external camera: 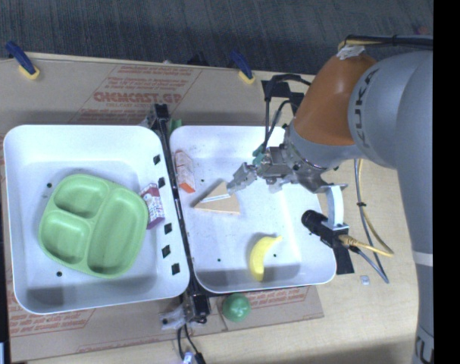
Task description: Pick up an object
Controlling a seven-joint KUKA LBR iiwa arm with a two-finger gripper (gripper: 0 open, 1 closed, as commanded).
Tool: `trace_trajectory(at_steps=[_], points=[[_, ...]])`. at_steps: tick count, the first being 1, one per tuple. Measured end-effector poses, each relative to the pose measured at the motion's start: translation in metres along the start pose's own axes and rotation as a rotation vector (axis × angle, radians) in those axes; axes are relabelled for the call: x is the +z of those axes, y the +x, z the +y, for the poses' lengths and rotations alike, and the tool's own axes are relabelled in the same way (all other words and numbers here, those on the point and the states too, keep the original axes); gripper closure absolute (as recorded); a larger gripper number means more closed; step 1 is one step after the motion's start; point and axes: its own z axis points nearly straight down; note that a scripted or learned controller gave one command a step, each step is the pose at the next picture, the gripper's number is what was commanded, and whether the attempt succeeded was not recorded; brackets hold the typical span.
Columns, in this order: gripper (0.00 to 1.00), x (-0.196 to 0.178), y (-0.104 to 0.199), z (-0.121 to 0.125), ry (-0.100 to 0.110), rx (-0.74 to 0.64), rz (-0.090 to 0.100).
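From my remote seat, both white bins [237, 136] look like smooth, slightly glossy plastic. The green divided tray [93, 223] in the left bin reads as matt moulded plastic, and the yellow banana [261, 255] in the right bin has a smooth, faintly shiny skin. The wedge [217, 201] beside it looks like pale, matt wood. Under the bins lies printed brown cardboard [131, 89], dull and papery. The arm's orange band [332, 101] shines glossy; its grey shell [400, 105] looks satin-smooth.

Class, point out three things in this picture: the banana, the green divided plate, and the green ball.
banana [261, 255]: camera view, middle of its yellow body, in the right bin.
green divided plate [93, 223]: camera view, central ridge between its compartments, in the left bin.
green ball [235, 306]: camera view, its top, on cardboard below the bins.
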Motion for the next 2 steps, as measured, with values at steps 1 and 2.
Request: trace_trajectory(at_steps=[1,2], points=[[0.00,-0.014,0.031,0.039,-0.002,0.000,0.000],[0.00,0.010,0.105,0.038,0.001,-0.004,-0.001]])
